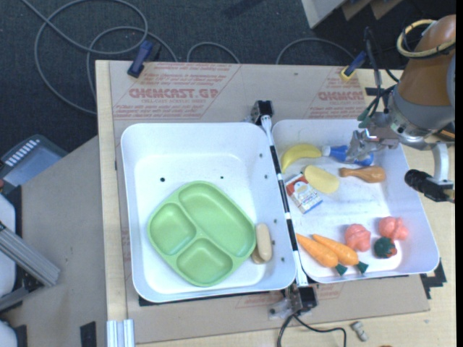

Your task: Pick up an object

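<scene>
My gripper (361,149) hangs over the back of the right bin (423,215), reaching in from the right. Just to its left lies a small blue and white object (335,151). Just in front of it lies a brown drumstick (364,173). A yellow banana (299,154) and a pale yellow lump (322,179) lie further left. A red and white carton (304,194) rests by the bin's left wall. Nothing shows as held.
Two orange carrots (329,251), two pink pieces (357,236) (393,227) and a red and green piece (384,248) lie at the right bin's front. The left bin (188,147) holds a green divided plate (201,232) and a tan roll (262,242).
</scene>
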